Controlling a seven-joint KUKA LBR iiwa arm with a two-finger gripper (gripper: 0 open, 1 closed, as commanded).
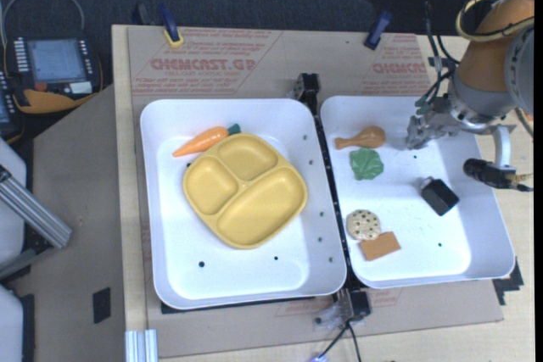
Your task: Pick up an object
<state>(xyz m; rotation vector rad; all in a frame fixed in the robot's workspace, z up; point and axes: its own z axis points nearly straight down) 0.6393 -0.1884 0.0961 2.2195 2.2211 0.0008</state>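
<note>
Low over the far right part of the right bin hangs the gripper, its dark fingers pointing down toward the white floor; from this angle I cannot tell how far apart they stand, and nothing shows between them. Behind it the grey arm with its orange band runs off to the right.

Just left of the gripper lies a tan chicken drumstick, and touching that, a little nearer, a green leafy piece. A small black block sits near the gripper on the near side, apart from the rest. Further toward the front of the same bin are a round chocolate-chip cookie and, touching it, an orange-brown cracker-like slab.

Across the divider, the left bin holds a yellow divided plate with three compartments. An orange carrot with a green top lies against the plate's far-left rim.
</note>
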